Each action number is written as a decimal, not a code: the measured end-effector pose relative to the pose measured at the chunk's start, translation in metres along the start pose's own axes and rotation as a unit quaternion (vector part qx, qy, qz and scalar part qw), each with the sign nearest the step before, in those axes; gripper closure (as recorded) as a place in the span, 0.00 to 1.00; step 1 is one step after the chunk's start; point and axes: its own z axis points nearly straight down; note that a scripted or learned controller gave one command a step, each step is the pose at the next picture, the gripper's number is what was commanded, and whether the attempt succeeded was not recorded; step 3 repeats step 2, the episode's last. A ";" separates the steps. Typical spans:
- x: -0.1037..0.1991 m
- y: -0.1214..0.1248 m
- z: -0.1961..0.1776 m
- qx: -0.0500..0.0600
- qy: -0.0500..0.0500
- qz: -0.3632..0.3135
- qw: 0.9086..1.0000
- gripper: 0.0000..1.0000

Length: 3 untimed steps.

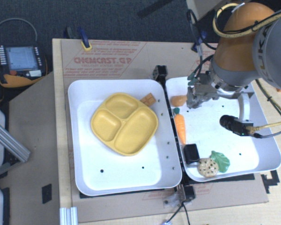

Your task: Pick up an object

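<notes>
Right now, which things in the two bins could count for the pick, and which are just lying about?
For the job:
pincer, low in the right bin
orange-brown piece beside it
carrot
cookie
green leafy piece
black block

Lying about:
yellow divided plate in the left bin
small brown block at its rim
handheld controller off the bench

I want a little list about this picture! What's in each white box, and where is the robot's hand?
left bin: yellow divided plate, small brown block at the plate's far corner
right bin: carrot, orange-brown lump, black block, cookie, green leafy toy
gripper: low over the right bin's far left corner, beside the orange-brown lump
jaws: cannot tell
</notes>
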 end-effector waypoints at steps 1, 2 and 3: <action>0.044 0.026 0.015 0.000 0.000 0.001 1.000 1.00; 0.084 0.056 0.005 -0.001 0.000 0.001 1.000 1.00; 0.084 0.056 0.005 -0.001 0.000 0.001 1.000 1.00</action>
